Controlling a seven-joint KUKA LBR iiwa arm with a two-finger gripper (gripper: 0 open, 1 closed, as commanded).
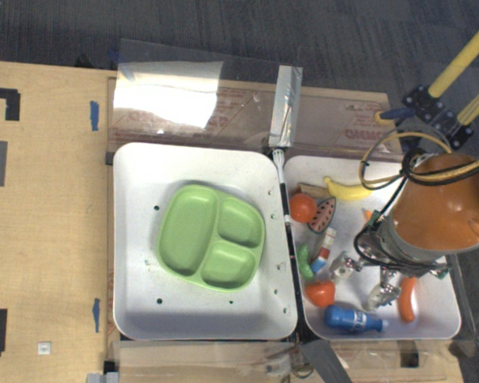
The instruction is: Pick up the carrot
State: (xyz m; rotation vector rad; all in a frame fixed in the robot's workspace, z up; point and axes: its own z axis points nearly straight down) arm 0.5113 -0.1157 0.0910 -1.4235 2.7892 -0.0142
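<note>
The carrot point(409, 300) is seen just right of the gripper point(363, 282), whose spread jaws hold nothing.

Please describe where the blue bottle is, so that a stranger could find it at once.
Look in the right bin, near its front edge. The blue bottle lies on its side there, beside a red tomato. It is the biggest blue thing among red and orange toys.

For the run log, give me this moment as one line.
gripper above right bin | carrot lying beside it, not held | green tray in left bin
</note>
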